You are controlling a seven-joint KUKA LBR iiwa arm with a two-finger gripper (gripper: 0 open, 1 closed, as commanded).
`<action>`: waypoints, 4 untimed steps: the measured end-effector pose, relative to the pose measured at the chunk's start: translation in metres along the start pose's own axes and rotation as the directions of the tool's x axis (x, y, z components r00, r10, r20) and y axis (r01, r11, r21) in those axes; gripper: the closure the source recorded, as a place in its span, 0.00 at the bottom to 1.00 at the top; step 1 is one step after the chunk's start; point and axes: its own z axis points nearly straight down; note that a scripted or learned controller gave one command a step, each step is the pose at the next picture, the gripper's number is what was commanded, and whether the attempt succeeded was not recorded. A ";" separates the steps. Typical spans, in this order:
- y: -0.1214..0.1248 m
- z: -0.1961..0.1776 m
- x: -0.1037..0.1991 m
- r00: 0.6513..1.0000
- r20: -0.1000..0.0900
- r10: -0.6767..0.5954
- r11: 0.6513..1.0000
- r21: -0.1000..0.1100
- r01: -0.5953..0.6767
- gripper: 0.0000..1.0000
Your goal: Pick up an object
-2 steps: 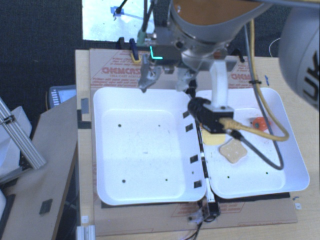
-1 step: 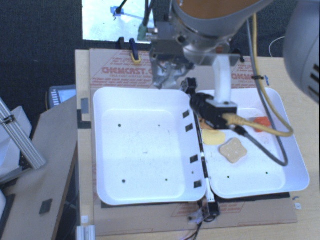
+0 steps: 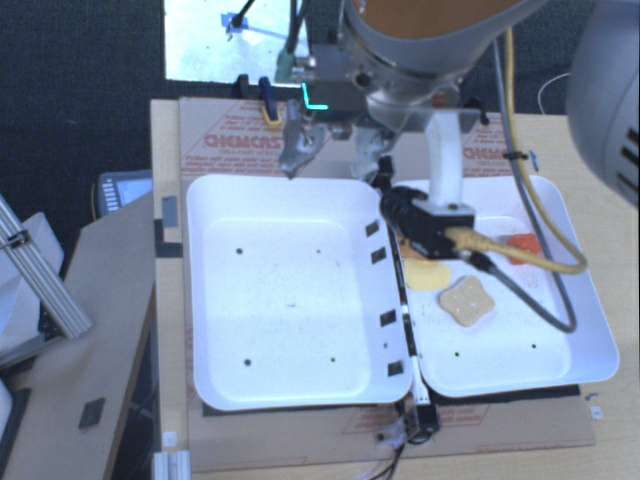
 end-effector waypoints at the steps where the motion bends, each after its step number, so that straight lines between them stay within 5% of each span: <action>1: 0.000 -0.012 0.000 1.000 -0.002 -0.004 1.000 -0.003 0.004 1.00; 2: 0.000 -0.011 0.000 1.000 -0.001 -0.006 1.000 -0.001 0.006 0.00; 3: 0.000 -0.023 0.001 1.000 -0.003 -0.010 1.000 -0.004 0.010 1.00; 4: 0.000 -0.022 0.001 1.000 -0.003 -0.012 1.000 -0.003 0.012 0.00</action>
